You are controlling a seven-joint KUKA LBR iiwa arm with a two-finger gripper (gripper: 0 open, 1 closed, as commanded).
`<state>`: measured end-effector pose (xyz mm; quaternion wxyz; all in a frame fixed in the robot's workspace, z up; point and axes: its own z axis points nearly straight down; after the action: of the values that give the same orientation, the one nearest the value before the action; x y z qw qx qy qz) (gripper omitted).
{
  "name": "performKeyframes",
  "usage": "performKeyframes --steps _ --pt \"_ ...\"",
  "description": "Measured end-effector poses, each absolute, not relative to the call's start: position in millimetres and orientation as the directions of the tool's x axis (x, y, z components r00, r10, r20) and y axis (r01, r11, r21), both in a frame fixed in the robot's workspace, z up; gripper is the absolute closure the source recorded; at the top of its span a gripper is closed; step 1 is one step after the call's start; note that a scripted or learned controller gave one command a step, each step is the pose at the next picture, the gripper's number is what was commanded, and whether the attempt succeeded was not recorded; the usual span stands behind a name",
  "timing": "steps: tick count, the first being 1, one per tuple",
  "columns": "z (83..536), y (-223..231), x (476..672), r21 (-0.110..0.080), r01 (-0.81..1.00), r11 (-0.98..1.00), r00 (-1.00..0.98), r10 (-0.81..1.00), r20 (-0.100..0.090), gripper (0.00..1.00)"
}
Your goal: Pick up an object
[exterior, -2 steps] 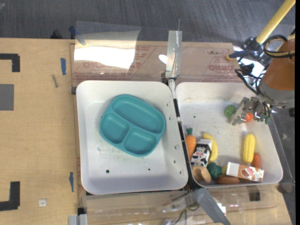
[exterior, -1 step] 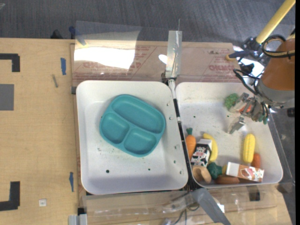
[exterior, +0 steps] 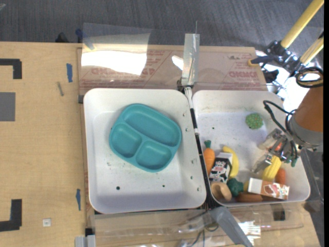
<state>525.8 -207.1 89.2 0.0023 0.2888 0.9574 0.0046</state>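
The pincer (exterior: 271,153) is down in the right bin (exterior: 226,112), right by a yellow toy corn (exterior: 272,168), so I think it is at the grabbing step. Next it needs to close on the corn and lift. Wires and metal bits hide the tips, so I cannot tell if it is open or closed.
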Motion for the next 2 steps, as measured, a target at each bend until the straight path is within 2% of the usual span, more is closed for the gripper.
performKeyframes --steps 1,2 --pt "89 -193 509.8 0.005 0.589 0.808 -0.808 0.589 -0.012 0.00" --pt "92 -225 489.0 0.002 0.359 0.933 -0.933 0.359 -0.032 0.00"
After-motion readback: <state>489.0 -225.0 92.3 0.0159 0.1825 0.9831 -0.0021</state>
